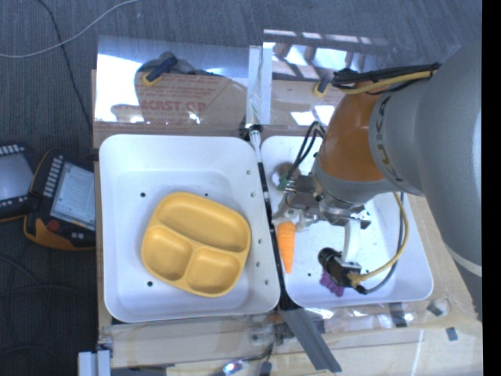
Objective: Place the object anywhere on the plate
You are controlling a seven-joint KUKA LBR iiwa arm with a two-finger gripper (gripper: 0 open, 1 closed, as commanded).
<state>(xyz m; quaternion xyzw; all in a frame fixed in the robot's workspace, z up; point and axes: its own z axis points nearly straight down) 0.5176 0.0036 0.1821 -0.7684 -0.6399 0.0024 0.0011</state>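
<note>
A yellow plate (196, 243) with three compartments lies in the left bin (125, 171). An orange carrot (286, 247) lies in the right bin (407, 280), close along its left wall, pointing toward the front. My gripper (296, 210) hangs right over the carrot's far end, reaching down from the grey and orange arm. The wrist hides where the gripper meets the carrot.
A small purple thing (337, 288) lies near the front of the right bin. The wall between the two bins (268, 233) runs between the carrot and the plate. Cardboard (184, 100) sits behind the left bin, and a handheld controller (63, 202) lies on the floor at left.
</note>
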